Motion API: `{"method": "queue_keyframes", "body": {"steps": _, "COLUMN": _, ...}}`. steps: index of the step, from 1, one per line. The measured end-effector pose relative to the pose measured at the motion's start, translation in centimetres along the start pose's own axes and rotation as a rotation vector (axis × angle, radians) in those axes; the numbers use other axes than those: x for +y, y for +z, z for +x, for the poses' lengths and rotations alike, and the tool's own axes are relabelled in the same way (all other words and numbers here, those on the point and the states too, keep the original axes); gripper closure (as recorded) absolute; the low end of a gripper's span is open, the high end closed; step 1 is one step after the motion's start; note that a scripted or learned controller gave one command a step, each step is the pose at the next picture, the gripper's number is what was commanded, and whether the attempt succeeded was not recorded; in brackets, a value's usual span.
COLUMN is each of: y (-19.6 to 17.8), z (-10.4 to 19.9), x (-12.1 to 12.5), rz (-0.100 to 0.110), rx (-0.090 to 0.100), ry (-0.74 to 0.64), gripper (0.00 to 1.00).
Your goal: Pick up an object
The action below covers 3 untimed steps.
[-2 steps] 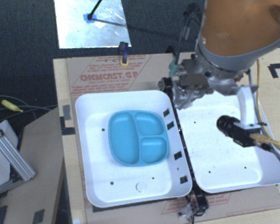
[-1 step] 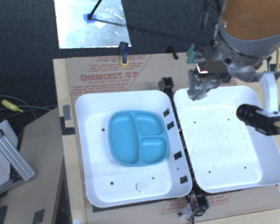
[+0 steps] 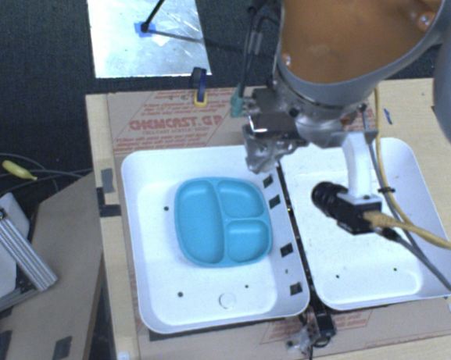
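Nothing has been lifted as far as I can see from where I stand: the pick is not accomplished, and the whole grasp and lift remain to be done. The only candidate object on the bench is a blue divided plate (image 3: 222, 221), three compartments showing, lying flat on the floor of the left bin (image 3: 157, 299), slightly right of that bin's middle and near the shared wall between the two bins. Its compartments hold nothing that I can make out. Apart from the plate, the left bin shows only a faint round mark near its front edge. The right bin (image 3: 376, 284) holds no loose object that I can identify; what sits over it is the robot's own hardware, a black cylindrical fitting (image 3: 339, 203) on a white bracket with a yellowish cable (image 3: 418, 233) trailing toward the front right. The arm (image 3: 354, 31) looms large from the right and upper part of the view, its grey and orange body hiding the far edge of the right bin. The gripper (image 3: 261, 158) hangs over the dividing wall near the back, just beside the plate's far right corner but, in my judgement, above it, not in contact. Its state cannot be told; the tip is blurred and partly masked by the wrist. Both bins rest on a cardboard sheet (image 3: 165, 118) printed in red lettering.
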<state>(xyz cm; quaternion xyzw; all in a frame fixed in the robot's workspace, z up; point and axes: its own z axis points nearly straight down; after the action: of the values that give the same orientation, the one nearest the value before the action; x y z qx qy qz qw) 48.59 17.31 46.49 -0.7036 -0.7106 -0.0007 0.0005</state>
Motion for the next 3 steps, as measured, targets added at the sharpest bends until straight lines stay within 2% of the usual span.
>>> {"method": "queue_keyframes", "body": {"steps": 1, "y": 1.7, "z": -1.7, "x": 0.0, "rz": -0.001, "rx": -0.002, "ry": 0.010, "gripper": 1.00}}
{"method": "queue_keyframes", "body": {"steps": 3, "y": -0.6, "z": -1.6, "x": 0.2, "rz": -0.007, "rx": 0.001, "ry": 0.003, "gripper": 1.00}}
